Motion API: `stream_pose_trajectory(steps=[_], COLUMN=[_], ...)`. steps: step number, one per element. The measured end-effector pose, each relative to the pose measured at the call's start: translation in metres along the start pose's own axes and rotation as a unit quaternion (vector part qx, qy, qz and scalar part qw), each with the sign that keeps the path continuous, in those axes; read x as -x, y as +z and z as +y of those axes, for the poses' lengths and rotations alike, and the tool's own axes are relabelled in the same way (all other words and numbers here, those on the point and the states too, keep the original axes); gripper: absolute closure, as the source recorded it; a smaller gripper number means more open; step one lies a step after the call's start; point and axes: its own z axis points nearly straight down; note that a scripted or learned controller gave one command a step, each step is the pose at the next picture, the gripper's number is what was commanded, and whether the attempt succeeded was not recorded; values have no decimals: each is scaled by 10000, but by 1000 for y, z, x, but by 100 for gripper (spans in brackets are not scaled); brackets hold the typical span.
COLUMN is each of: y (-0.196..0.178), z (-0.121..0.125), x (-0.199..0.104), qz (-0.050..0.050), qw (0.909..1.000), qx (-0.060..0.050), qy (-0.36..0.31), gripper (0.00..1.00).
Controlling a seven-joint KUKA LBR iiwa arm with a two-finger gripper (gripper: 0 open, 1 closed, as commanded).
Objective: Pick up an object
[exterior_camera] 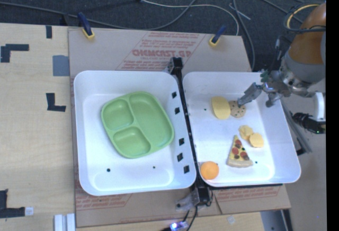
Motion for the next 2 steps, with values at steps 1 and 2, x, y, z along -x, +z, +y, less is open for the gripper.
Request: stream_pose_trajectory(steps=[1,2], y=[-8,49], z=[3,-4], x=[0,7], qz=[-14,-15], qw=[10000,10000], qx=[66,41], qy=[-18,-14], gripper=[0,0])
